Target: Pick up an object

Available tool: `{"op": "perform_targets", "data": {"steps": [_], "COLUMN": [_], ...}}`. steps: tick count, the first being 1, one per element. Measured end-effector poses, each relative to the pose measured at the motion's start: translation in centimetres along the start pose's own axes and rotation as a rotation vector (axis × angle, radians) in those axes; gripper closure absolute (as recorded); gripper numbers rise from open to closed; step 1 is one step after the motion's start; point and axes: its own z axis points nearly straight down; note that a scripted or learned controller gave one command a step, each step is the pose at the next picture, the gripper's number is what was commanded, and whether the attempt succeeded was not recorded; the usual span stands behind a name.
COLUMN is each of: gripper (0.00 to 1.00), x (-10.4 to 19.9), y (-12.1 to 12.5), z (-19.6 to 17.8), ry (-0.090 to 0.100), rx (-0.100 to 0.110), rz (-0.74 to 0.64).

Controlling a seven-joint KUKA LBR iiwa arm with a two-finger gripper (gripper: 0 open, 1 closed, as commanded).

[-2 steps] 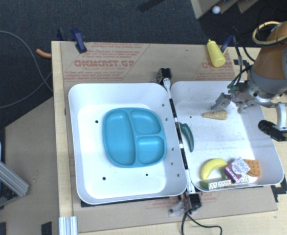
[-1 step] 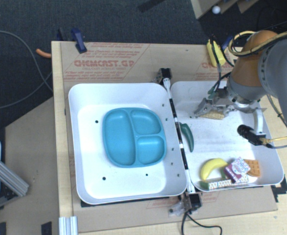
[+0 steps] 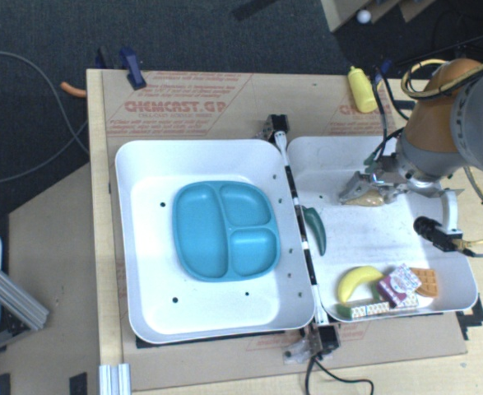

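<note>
My gripper [image 3: 358, 190] is low over the back of the right bin [image 3: 340, 159], pointing left from the grey and orange arm [image 3: 438, 130]. A small tan object [image 3: 378, 198] lies right under it, partly covered by it. A dark green piece [image 3: 315, 229] lies by the bin's left wall. At the front of this bin a yellow banana [image 3: 357, 282], a pink patterned packet [image 3: 402, 286], an orange piece [image 3: 427, 282] and a flat green-and-white box [image 3: 369, 309] lie close together.
The left bin [image 3: 142, 303] holds a blue divided plate [image 3: 225, 229]. A yellow bottle [image 3: 360, 89] and a blue clamp [image 3: 132, 68] sit on the cardboard behind the bins. A black part on a cable [image 3: 434, 233] hangs over the right bin's right side.
</note>
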Motion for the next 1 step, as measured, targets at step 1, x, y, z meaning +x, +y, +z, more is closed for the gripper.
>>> {"op": "perform_targets", "data": {"steps": [1], "gripper": [1.0], "x": [0.07], "y": [0.11], "z": [-1.05], "ry": [0.0], "rx": [-0.003], "rz": [-0.001]}}
